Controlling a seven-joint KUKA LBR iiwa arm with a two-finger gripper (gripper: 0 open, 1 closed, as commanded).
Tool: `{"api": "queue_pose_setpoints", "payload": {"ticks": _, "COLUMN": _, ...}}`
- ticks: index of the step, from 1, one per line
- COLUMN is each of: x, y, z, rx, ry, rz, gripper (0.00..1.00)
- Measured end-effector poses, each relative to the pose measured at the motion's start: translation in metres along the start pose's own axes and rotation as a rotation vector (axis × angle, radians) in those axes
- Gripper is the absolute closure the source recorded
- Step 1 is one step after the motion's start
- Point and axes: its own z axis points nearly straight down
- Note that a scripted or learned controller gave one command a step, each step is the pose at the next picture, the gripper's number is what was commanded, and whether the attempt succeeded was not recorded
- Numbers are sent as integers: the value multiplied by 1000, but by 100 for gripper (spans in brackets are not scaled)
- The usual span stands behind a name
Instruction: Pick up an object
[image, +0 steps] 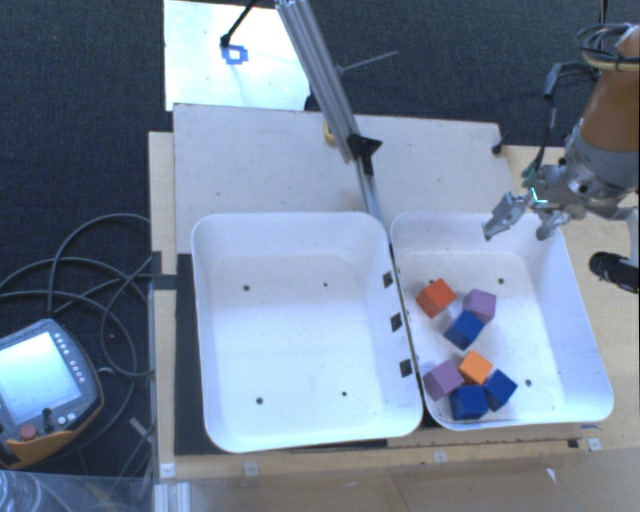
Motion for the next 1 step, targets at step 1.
{"api": "queue_pose_setpoints", "payload": {"ticks": 1, "x": 0, "y": 1, "z": -2, "rx": -4, "ry": -1, "rz": -1, "gripper": 0}}
